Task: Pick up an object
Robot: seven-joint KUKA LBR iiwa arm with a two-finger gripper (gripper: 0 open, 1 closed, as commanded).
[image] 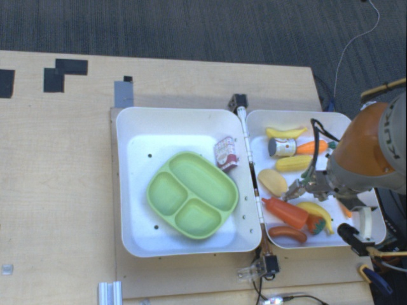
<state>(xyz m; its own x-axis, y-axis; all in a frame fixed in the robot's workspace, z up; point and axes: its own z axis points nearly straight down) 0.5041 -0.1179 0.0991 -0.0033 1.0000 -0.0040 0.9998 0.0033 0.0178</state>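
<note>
So the tool [299,190] is hanging low over the right bin [257,146], sitting between the pale potato-looking piece [273,182] at its 9 o'clock and the small banana [318,211] at its 4 o'clock. The red pepper [287,213] lies just below it at 6 o'clock. Can't tell if the fingers are open or shut, they're too small and dark against the clutter, and nothing visibly sits between them.

If I were tuning this pick, I'd go for the pepper: it's nearest and long enough to straddle. Line the fingers across its short width, not along it, and drop straight down so you don't shove the sausage [287,234] at 6 o'clock into the bin wall. The toys are packed tight, so watch for a finger landing on a neighbour.

The left bin [127,189] has a green divided plate [193,195] and a small wrapper [226,152], well apart from the tool.
</note>
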